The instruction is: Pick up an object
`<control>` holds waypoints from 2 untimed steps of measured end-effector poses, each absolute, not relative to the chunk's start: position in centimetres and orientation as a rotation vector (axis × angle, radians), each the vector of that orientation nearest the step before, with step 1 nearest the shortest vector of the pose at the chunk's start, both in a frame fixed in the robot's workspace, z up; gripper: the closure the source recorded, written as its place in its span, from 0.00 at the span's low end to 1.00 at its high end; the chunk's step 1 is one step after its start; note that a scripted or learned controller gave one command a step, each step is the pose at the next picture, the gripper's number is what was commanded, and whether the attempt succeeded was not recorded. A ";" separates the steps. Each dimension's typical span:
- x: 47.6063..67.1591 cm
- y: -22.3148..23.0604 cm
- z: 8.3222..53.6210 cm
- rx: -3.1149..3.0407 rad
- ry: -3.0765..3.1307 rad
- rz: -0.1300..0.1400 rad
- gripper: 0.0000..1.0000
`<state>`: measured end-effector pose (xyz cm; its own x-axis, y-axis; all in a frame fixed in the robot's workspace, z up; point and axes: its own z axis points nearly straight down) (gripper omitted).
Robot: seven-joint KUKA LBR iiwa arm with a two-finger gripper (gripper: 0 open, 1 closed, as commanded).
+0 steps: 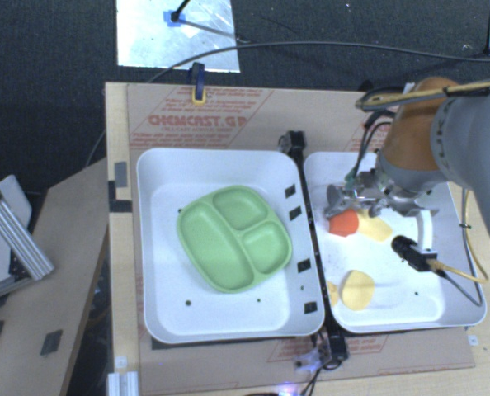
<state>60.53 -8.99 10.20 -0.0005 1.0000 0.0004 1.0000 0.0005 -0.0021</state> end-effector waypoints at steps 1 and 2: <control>60.6 -9.0 8.5 -2.222 -2.223 -0.001 0.00; 60.7 -9.0 9.7 -2.225 -2.224 -0.005 1.00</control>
<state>60.75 -8.99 9.67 0.0006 1.0000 -0.0011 1.0000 -0.0006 0.0053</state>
